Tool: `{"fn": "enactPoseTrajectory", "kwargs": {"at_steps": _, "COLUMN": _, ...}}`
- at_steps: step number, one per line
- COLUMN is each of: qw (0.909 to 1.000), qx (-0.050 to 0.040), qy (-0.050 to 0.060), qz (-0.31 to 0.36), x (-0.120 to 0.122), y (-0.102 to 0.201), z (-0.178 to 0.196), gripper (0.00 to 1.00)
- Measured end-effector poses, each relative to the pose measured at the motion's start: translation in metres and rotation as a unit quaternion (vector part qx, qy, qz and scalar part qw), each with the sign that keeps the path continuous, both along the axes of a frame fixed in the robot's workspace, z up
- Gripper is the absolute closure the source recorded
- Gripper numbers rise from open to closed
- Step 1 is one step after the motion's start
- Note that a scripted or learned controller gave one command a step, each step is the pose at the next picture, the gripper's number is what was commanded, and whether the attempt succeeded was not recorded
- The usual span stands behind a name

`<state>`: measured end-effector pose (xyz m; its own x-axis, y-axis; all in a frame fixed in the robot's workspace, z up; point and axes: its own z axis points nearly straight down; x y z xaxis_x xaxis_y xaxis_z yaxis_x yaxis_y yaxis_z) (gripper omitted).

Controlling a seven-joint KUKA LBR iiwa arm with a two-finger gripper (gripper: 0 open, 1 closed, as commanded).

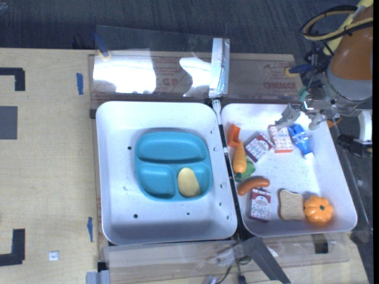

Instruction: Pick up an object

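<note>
Bins side by side on the pale wooden bench (41, 176) fill the middle of your frame. The shallow white left bin (112, 129) carries a blue sectioned plastic tray (163, 149), and a yellow egg-shaped piece (188, 182) lies in the tray's lower right compartment.

At the upper right, you see the grey arm with its orange band (352, 61) reaching in, and its two-finger hand (303, 116) hangs over the upper part of the shallow white right bin (340, 176). The fingers (286, 116) stand spread apart, with nothing between them. Just below the hand lie a small red-and-white packet (282, 139) and a blue-and-white tube (301, 141), side by side.

Down the right bin's left side you find an orange carrot-shaped toy (237, 152) with a green piece (246, 169) at its lower end, and beside it a dark red printed packet (257, 147). Lower in the frame, a red sausage-shaped toy (253, 184) lies above a second red packet (260, 205). A brown slice of toy bread (291, 204) touches an orange toy pumpkin (318, 210) near the bin's lower right corner.

A clear plastic sheet (154, 70) glares above the left bin.
</note>
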<state>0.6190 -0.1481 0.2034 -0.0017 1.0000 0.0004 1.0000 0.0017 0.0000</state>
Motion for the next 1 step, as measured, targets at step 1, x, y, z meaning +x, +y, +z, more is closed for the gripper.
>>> {"fn": "enactPoseTrajectory", "kwargs": {"at_steps": 1, "qw": 0.9983, "qx": -0.001, "qy": -0.003, "qz": 0.058, "x": -0.045, "y": -0.0148, "z": -0.1156, "gripper": 0.0}}
